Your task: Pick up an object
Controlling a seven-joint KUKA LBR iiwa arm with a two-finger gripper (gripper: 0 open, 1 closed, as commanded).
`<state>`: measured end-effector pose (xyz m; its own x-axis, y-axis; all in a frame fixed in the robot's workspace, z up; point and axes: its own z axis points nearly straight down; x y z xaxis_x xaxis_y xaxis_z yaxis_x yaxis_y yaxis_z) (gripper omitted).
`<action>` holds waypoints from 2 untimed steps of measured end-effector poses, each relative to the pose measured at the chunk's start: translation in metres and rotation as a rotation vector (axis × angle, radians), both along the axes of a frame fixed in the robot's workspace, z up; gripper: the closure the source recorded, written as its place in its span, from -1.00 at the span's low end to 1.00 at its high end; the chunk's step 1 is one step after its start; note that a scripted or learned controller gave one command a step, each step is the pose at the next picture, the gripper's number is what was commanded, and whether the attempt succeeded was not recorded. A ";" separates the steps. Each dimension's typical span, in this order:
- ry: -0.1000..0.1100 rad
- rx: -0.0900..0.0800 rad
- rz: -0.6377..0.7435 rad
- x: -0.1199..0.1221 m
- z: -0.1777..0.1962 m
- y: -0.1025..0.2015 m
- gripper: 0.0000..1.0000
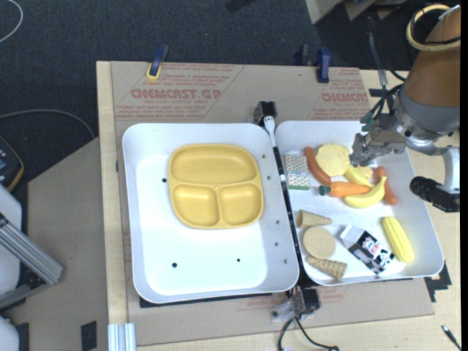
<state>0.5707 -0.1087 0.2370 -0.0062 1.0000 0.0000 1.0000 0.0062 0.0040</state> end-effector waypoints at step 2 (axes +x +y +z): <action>0.000 0.000 0.000 0.047 -0.003 0.090 1.00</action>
